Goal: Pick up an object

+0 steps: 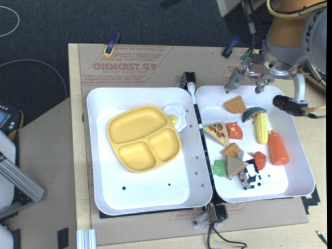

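While arm hangs over right bin [306, 178] far edge, gripper [244, 84] open, seemingly empty, just above cracker [235, 105]; corn [262, 127] nearby.

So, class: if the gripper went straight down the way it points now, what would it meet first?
Probably the cracker at the back of the right bin; the open gripper hangs just above it, though depth is hard to judge.

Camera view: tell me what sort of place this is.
Probably a robotics lab bench: a robot gripper hovers over a white bin of toy food, on a cardboard-covered bench held by clamps.
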`<state>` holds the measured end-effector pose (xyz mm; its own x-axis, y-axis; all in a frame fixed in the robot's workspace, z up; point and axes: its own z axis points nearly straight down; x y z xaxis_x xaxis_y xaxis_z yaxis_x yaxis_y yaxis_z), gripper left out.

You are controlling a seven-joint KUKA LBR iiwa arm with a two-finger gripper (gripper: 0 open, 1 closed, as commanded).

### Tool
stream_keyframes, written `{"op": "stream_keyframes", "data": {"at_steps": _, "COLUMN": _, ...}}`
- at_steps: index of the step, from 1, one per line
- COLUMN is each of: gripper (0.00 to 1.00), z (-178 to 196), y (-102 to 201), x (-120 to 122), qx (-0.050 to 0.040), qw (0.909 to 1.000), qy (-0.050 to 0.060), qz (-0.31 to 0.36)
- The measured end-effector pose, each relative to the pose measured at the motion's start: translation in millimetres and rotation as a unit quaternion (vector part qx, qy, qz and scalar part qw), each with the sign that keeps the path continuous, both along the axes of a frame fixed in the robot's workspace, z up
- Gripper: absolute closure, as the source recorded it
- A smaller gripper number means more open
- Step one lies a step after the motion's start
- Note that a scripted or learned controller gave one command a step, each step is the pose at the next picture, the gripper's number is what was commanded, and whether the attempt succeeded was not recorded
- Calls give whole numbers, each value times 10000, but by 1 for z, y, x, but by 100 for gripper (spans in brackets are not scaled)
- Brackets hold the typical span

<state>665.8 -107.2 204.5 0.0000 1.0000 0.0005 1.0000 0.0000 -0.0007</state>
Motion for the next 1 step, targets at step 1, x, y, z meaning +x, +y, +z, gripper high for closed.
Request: {"op": "stream_keyframes", "data": {"at_steps": 1, "gripper": 0, "z": -43, "y": 0, "x": -4, "qx": 1, "qw": 10000, "qy": 24, "qz": 1}}
